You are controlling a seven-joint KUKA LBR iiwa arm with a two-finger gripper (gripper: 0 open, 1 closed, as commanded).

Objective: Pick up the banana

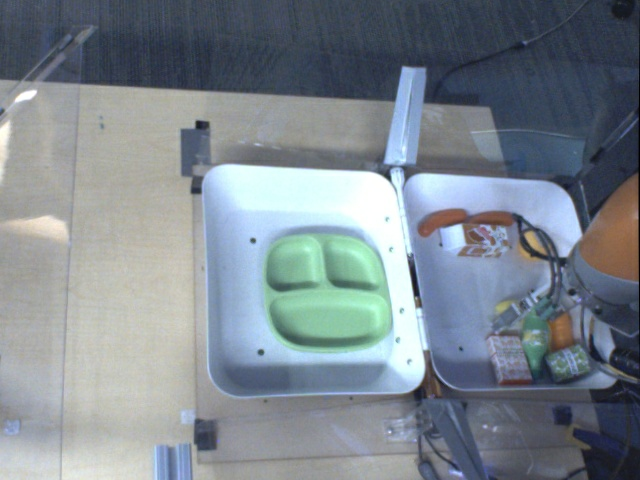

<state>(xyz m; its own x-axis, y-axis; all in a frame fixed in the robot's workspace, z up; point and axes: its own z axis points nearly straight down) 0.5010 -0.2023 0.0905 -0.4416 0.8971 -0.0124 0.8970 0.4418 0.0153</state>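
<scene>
The banana (527,247) appears as a small yellow curve near the back right of the right bin (450,348), beside a white and red packet (485,237); dark cables partly cover it. My arm, with its orange band (612,236), reaches in over the bin's right edge. The gripper (528,306) hangs low over a cluster of items in the bin's front right, in front of the banana and apart from it. Clutter blurs the gripper's tip.
A red sausage (443,220) lies at the back of the right bin. A red box (508,358), a green bottle (536,335), a green can (568,364) and an orange piece (562,330) crowd its front right. The left bin (230,268) holds a green divided plate (327,291).
</scene>
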